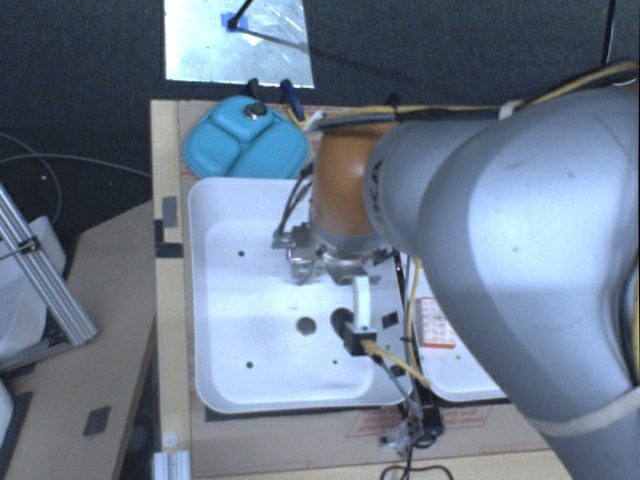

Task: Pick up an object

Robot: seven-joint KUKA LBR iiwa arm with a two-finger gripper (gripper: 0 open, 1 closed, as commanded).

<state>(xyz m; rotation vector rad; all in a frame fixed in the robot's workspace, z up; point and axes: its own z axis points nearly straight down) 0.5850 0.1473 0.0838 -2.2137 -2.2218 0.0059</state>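
- Reaching in from the right, the grey arm [520, 228] hangs over the left bin [230, 298], its orange band [340, 183] above that bin's far right corner.
- The jaws sit below the band, over the right half of the left bin; I cannot tell whether they are open or closed, and nothing can be seen held in them.
- A pale blue moulded plastic thing [245, 143] with a small silver cap lies at the far rim of the left bin, on the worktop [170, 298].
- A small dark round spot [306, 326] lies on the floor of the left bin, near the middle; it is too small to identify.
- A red-and-white printed card [437, 323] lies in the right bin [470, 383], just past the left bin's right wall, partly hidden by the arm.
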